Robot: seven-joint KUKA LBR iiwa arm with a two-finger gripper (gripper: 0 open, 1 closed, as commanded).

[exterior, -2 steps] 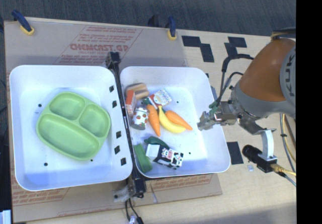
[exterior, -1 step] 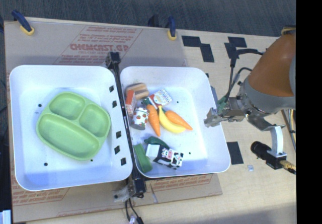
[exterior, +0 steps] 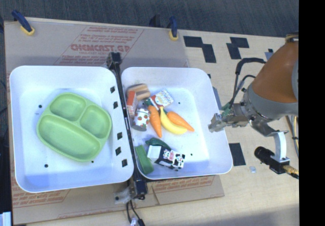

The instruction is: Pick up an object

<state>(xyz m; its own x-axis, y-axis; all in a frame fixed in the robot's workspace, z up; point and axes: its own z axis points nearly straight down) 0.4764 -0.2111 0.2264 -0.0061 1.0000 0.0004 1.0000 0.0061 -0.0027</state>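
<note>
At the right bin's [exterior: 216, 100] right rim I see the gripper [exterior: 216, 123]; whether it is clenched I cannot tell. The banana [exterior: 171, 125], left of it among toys, looks light, stiff, slippery; I would grasp its middle.

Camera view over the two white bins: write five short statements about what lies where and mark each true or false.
1. The green three-compartment plastic plate lies in the left white bin. True.
2. The yellow toy banana lies in the left bin. False: it lies in the right white bin.
3. The arm's tool is over the green plate. False: it is at the right bin's right rim.
4. An orange toy carrot lies beside the banana. True.
5. Blue clamps hold the board's top edge. True.
</note>
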